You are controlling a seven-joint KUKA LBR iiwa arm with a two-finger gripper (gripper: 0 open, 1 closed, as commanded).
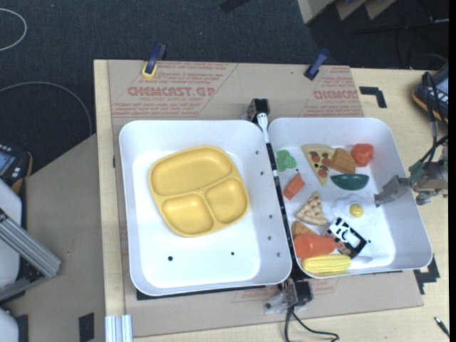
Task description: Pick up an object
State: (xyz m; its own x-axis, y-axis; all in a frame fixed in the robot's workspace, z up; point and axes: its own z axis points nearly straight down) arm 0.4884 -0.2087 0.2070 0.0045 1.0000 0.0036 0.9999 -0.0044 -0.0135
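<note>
Two shallow white bins sit side by side on the tabletop (214, 84), which is covered with printed cardboard. In the left bin (135, 191) lies a yellow divided plate (198, 189) with three compartments, tilted slightly in its placement.

In the right bin (399, 226) is a cluster of toy food. Along the far side are a green leafy piece (286, 160), a pizza slice (318, 161), a brown bread-like piece (343, 161) and a red piece (363, 153). Just below them rests a dark green bowl-shaped piece (350, 181), with an orange-red block (293, 186) to its left. Nearer the middle are a second pizza slice (311, 209) and a fried egg (354, 209). At the near edge lie a red-orange piece (313, 245), a black-and-white item (346, 236) and a yellow corn cob (327, 264).

From the right side, the tool (388, 191) reaches over the right bin's rim, near the fried egg and the green bowl-shaped piece but apart from both. Nothing sits between its fingers; whether they are spread or closed I cannot tell.
</note>
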